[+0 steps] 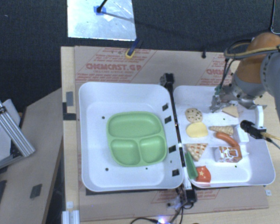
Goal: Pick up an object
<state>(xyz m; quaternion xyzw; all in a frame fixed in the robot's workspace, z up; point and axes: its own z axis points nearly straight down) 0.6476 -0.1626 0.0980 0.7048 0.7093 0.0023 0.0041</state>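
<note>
My pincer is low over the right bin, far end; can't tell its state. Cookie sits just left of it, toast wedge just right. Nearer: yellow disc, sausage, pizza slice. Left bin holds 1 green 3-compartment tray.

My arm: grey casing w/ orange band above wrist. Thin cables loop off wrist, approx. yellow/dark. My gripper: small grey metal unit; black stub just below-right of it.
</note>
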